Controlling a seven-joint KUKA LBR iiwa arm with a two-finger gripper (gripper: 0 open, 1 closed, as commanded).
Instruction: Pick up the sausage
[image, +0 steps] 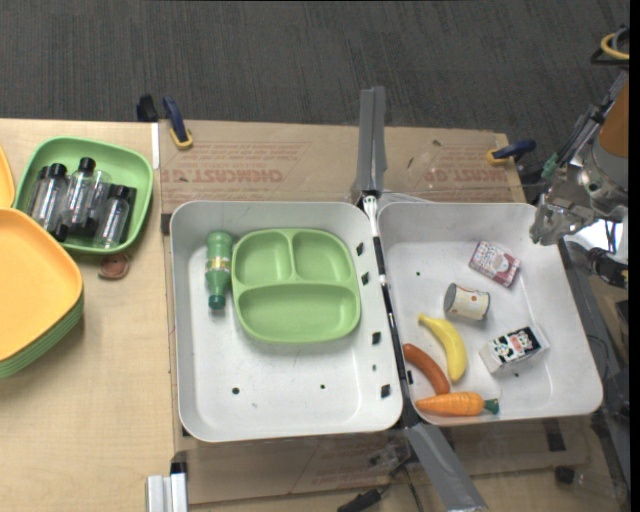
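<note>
Reddish sausage (427, 368) lies untouched beside the banana (447, 345); jaws (552, 222) blurred, their state unclear

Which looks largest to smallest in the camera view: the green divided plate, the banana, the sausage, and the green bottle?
1. green divided plate, clearly largest.
2. banana and green bottle: similar in length, so I do not rank them.
3. sausage, slightly smaller.
</note>
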